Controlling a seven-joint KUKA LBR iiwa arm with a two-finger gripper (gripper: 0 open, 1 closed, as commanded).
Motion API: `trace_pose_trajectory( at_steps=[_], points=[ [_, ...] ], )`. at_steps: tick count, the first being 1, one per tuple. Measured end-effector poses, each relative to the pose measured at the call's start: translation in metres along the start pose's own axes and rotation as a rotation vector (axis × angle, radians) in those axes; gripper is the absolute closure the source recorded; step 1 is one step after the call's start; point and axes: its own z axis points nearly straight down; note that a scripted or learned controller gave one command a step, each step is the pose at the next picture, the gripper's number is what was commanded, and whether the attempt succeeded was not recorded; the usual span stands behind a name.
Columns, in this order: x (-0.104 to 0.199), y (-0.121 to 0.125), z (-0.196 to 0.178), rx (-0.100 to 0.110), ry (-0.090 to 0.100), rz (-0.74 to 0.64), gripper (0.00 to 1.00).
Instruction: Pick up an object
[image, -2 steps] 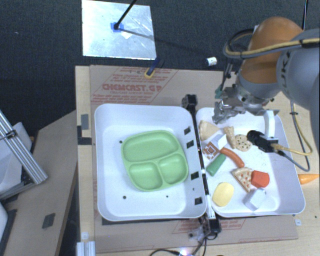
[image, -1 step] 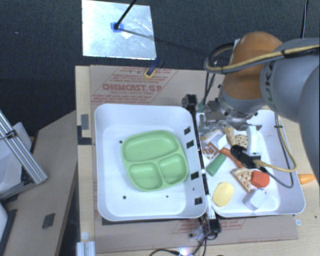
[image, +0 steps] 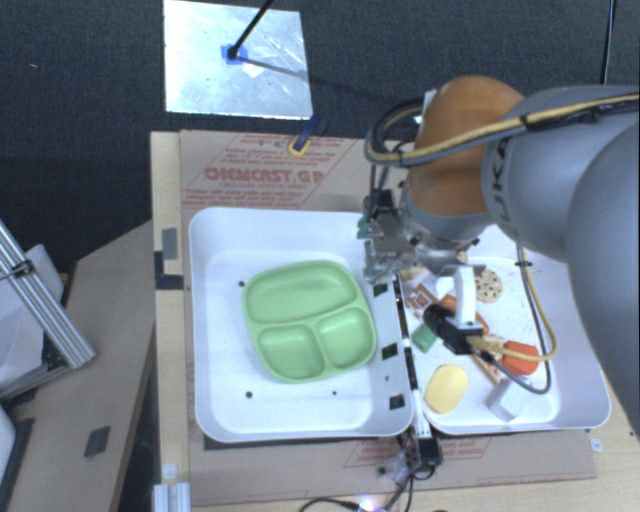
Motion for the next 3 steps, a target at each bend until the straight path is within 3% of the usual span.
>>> trace_pose_trajectory(
  at_steps=[1,3],
  points=[
    [0.039,-0.028,0.003,0.001,-0.001,0.001,1.0],
    [0.039,-0.039,-0.014,-0.001,-0.001,0.004,1.0]
  ],
)
